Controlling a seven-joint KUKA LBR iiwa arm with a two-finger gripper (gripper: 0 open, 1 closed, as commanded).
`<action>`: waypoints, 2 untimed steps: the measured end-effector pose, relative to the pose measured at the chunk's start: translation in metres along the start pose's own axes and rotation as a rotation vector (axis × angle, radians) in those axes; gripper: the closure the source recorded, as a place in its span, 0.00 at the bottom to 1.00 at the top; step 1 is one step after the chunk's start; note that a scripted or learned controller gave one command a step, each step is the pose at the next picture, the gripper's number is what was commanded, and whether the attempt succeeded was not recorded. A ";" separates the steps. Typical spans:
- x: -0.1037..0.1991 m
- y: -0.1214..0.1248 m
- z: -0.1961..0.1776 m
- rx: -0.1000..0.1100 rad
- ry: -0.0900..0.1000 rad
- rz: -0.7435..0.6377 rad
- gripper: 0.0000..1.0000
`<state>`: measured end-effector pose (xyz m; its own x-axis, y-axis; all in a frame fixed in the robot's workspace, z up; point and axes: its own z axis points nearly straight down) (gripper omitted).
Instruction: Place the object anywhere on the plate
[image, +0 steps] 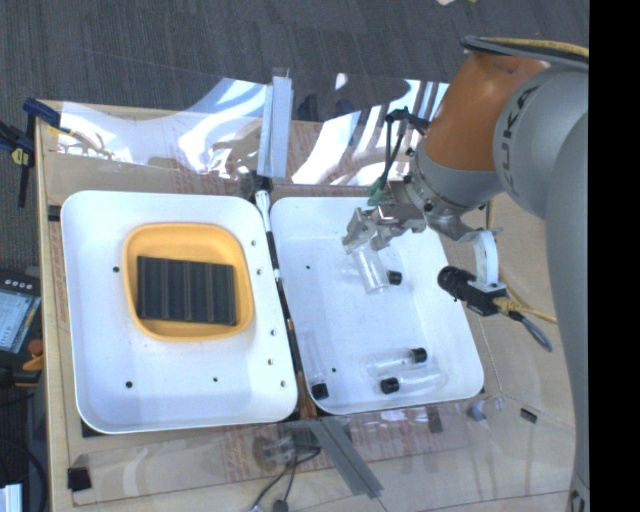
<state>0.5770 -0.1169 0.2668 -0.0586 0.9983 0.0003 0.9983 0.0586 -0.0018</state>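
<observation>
My hand (368, 240) grasps a clear vial with a black cap (377, 271) over the right bin (452, 340), well apart from the yellow plate (188, 282) in the left bin (100, 380).

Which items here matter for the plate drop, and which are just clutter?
Job:
- gripper
- clear vial right under the gripper, in the right bin
- yellow plate in the left bin

Lying about:
- two more vials at the right bin's near end
- loose metal strips on the bench
</observation>
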 end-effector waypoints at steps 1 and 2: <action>-0.017 -0.022 0.109 0.004 0.002 -0.221 1.00; -0.017 -0.022 0.108 0.003 0.002 -0.221 0.00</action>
<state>0.5557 -0.1350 0.1587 -0.2756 0.9613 0.0026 0.9613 0.2756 -0.0050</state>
